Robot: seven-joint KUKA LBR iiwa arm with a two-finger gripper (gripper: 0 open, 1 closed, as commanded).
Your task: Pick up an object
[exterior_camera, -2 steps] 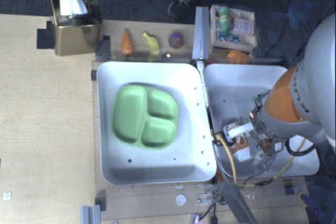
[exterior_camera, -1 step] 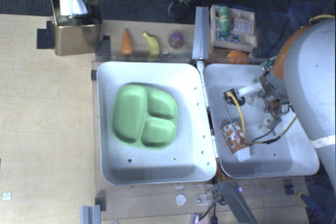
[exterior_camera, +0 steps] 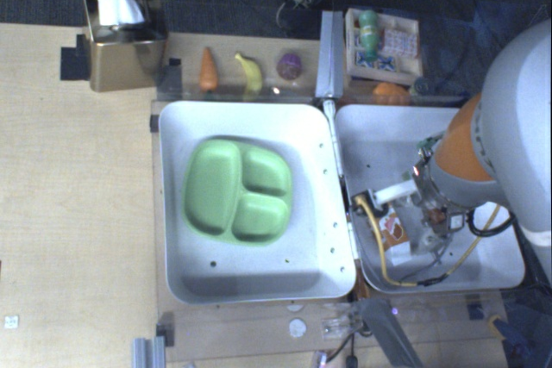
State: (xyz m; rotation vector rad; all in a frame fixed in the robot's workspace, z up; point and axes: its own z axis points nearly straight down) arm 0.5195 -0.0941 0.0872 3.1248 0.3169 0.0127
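My arm (exterior_camera: 517, 125): I come in from three o'clock, a broad grey body with the orange band (exterior_camera: 461, 146) above my wrist, angled down into the right bin.

My gripper (exterior_camera: 420, 228): it sits low in the right bin (exterior_camera: 366, 142), toward that bin's six o'clock side. My wrist housing and its cabling crowd the spot, so how far it is spread is something I cannot tell from this slant.

What I touch: a small flat object with red and white print (exterior_camera: 395, 230) lies on the bin floor just at nine o'clock of my gripper. Whether I am touching it, I cannot tell. I cannot see it caught by me.

Yellow cable (exterior_camera: 379, 258): it loops from my wrist across the bin floor, curving past the small object toward six o'clock.

Left bin (exterior_camera: 172, 211): it stands at nine o'clock of my gripper, touching the right bin along their shared rim. A green divided tray (exterior_camera: 239, 190) with three compartments lies flat near its middle.

Ledge at twelve o'clock of the left bin: a toy carrot (exterior_camera: 207, 69), a banana (exterior_camera: 249, 71) and a purple ball (exterior_camera: 290, 65) lie in a row, apart from one another.

Further at twelve o'clock of the right bin: a printed box (exterior_camera: 384, 43), with an orange object (exterior_camera: 390, 93) just beside the bin's rim.

Far eleven o'clock: a brown tissue box (exterior_camera: 121, 34) on the wooden bench (exterior_camera: 69, 228).
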